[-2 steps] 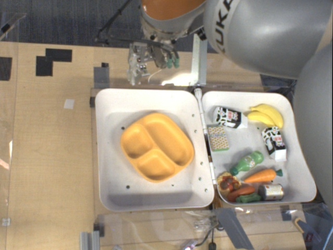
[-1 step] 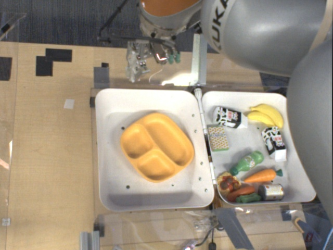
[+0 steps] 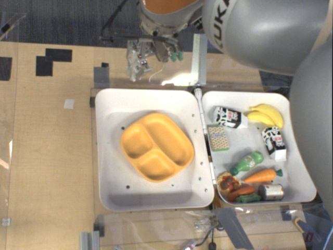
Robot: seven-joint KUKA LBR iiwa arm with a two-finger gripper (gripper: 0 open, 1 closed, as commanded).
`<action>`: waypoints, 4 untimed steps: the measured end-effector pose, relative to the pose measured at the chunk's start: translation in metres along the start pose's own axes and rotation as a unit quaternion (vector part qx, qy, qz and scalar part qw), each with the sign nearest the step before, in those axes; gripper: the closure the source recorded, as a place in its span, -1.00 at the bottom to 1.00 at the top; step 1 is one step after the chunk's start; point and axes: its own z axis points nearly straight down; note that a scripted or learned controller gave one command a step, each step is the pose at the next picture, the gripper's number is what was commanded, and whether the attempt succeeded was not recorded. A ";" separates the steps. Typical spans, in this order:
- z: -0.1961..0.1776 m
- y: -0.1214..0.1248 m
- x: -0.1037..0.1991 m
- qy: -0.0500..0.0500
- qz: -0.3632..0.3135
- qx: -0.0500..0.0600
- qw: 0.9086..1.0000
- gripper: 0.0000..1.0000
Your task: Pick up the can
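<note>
The can (image 3: 270,192) is small and dark with a silvery end. It lies on its side at the near edge of the right bin (image 3: 296,155), just below a carrot (image 3: 260,176). My gripper (image 3: 139,65) hangs beyond the far rim of the left bin (image 3: 104,155), over the wooden bench. It is far from the can, at the opposite corner of the two bins, and nothing is visible in it. The grey arm with its orange band fills the top right of the view.
A yellow divided plate (image 3: 156,146) lies in the left bin. The right bin also holds a banana (image 3: 266,115), two cow-patterned cartons (image 3: 227,117) (image 3: 273,140), a checkered packet (image 3: 218,138), a green bottle (image 3: 247,162) and red food pieces (image 3: 234,187) crowding the can.
</note>
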 end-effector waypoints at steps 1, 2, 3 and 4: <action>0.006 0.000 0.000 0.000 -0.020 0.000 1.000 1.00; 0.009 0.000 0.000 0.000 -0.044 0.000 0.999 1.00; -0.021 0.000 0.000 -0.001 -0.071 0.000 0.997 1.00; 0.002 -0.001 0.000 0.001 -0.053 0.000 0.999 1.00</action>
